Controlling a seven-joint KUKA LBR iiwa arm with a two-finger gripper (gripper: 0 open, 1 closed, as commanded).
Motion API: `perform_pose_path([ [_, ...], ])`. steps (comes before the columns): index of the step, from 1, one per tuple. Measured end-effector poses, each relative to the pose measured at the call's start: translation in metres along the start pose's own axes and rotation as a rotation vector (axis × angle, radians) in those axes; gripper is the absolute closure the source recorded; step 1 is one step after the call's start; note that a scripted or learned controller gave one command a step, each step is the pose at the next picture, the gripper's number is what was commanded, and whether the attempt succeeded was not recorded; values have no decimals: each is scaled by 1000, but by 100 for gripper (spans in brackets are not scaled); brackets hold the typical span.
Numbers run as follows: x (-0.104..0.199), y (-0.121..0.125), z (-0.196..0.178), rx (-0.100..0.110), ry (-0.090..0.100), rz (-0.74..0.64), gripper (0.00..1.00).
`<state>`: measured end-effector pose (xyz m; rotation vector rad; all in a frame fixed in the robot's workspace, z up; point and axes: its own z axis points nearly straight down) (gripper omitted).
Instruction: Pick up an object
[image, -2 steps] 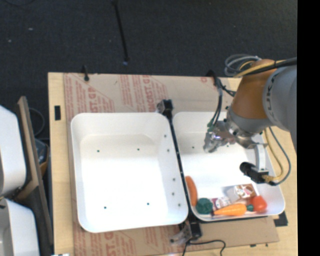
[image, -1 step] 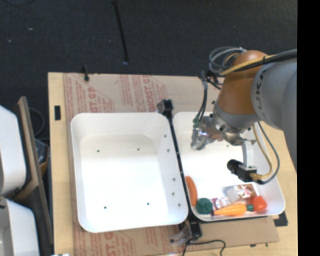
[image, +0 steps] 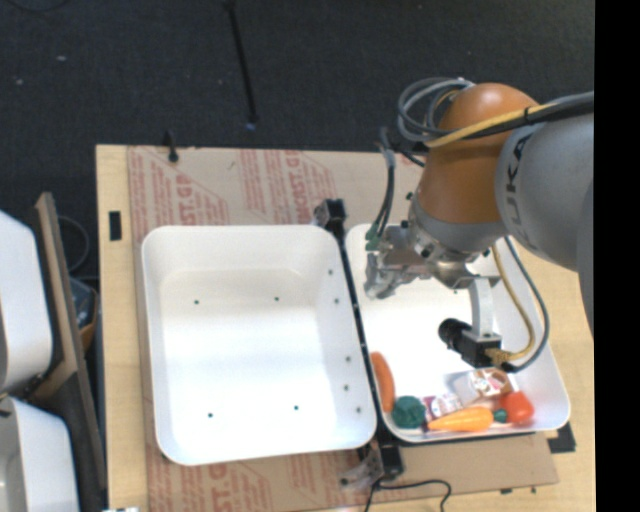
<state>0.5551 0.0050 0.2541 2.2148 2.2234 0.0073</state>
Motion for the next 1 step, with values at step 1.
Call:
perform_pose_path([
  [1,58,-12,-61,-1,2,-1,100],
])
